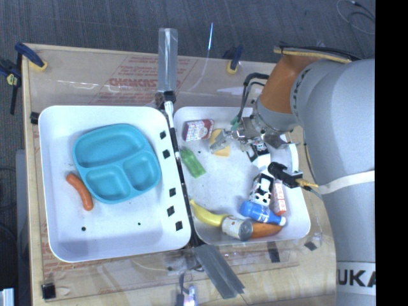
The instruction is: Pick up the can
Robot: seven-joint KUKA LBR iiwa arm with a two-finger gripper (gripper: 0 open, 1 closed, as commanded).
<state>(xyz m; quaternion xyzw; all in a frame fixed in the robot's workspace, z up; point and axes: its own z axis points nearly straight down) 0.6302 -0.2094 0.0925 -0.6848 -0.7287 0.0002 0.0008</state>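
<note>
Bright, even overhead light, soft shadows, glare on the white bins (57, 234), slightly soft focus throughout.

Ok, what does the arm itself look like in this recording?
The arm is bulky, rounded and light grey, with an orange band above the wrist. Dark letters "UKA" show on its base at the lower right. A black cable loops by the wrist, and the gripper is small, made of dark and metallic parts.

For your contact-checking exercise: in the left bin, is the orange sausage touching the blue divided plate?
Apart. The camera view shows a strip of white bin floor between the orange sausage and the lower left rim of the blue divided plate.
</note>
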